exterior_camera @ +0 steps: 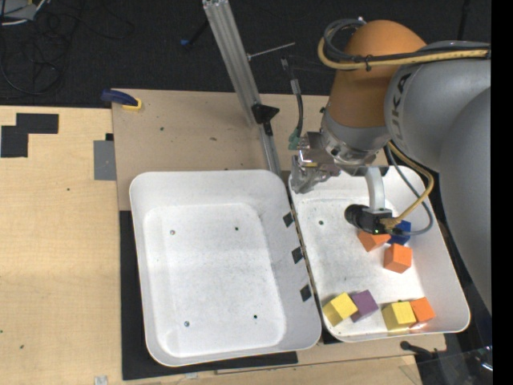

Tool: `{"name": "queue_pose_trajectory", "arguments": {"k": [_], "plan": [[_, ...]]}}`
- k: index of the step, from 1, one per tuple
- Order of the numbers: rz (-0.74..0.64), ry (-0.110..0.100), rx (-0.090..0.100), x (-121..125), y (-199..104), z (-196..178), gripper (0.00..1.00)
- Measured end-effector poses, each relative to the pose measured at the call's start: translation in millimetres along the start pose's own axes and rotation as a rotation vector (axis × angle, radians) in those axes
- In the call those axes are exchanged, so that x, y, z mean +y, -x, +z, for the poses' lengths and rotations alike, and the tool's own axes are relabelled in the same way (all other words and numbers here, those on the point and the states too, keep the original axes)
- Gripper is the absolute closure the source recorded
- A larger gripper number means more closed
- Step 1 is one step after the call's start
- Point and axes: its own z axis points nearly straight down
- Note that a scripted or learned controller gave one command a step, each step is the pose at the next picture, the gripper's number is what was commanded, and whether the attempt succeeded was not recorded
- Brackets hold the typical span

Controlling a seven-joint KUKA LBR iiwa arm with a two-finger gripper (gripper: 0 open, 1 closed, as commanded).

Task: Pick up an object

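Camera view shows you the arm (pixel 449 127) over the right-hand bin (pixel 337 267). Its gripper (pixel 307 171) is at the bin's far left corner; you cannot tell if it is apart or together. The nearest orange block (pixel 373 242) lies right of it, closer to the camera.

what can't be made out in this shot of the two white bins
Camera view:
1. Small blue block in the right shallow white bin: mostly covered by arm hardware, shape unclear.
2. Orange cube beside it: upper edge covered the same way.
3. That bin's far right corner: behind the grey arm.
4. Metal gripper: too small and cluttered to tell whether it holds anything.
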Motion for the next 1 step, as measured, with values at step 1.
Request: {"name": "queue_pose_trajectory", "arguments": {"k": [1], "plan": [[0.001, 0.001, -0.001, 18.0, -42.6, -2.3, 1.0]]}}
